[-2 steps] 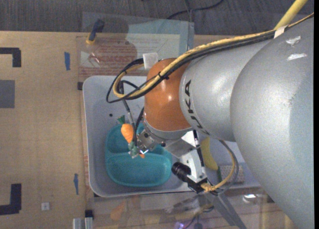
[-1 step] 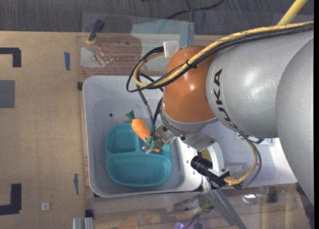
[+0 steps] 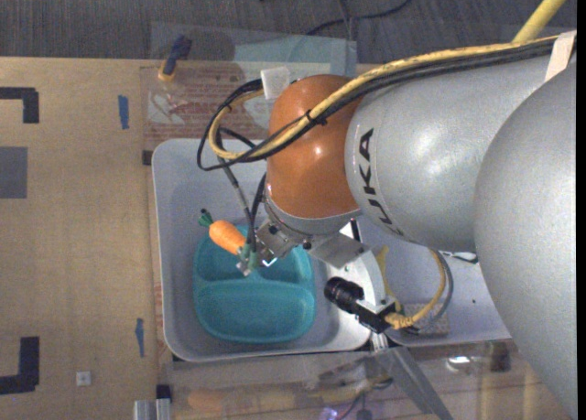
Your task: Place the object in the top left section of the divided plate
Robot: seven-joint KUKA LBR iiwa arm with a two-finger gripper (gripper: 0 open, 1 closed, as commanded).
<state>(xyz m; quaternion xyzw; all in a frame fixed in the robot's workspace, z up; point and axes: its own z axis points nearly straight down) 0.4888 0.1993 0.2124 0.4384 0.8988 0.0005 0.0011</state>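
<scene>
- A toy carrot (orange, green stub at its upper-left end) is seen at the upper left rim of the teal divided plate, lying partly over the plate's edge and partly over the white bin floor
- The gripper is positioned at the carrot's lower-right end; the fingertips are seen just beside or touching it, but whether the carrot is clamped between them cannot be told, since the wrist covers most of the hand
- Finger state is not judged here: open, shut or closed on the carrot cannot be told from this slant
- Progress is judged as late: the carrot is already brought to the plate's top left area, but it is not yet seen resting fully inside a section
- Left to do, as judged: the carrot is to be settled inside the top left compartment, released, and the arm cleared away
- The plate's right side and its dividers near the top are hidden under the grey and orange arm, so the exact section boundaries are hard to make out
- The second bin is largely covered by the arm; its contents cannot be read
- Yellow and black cables are draped across the bin's upper part, further cluttering the view
</scene>
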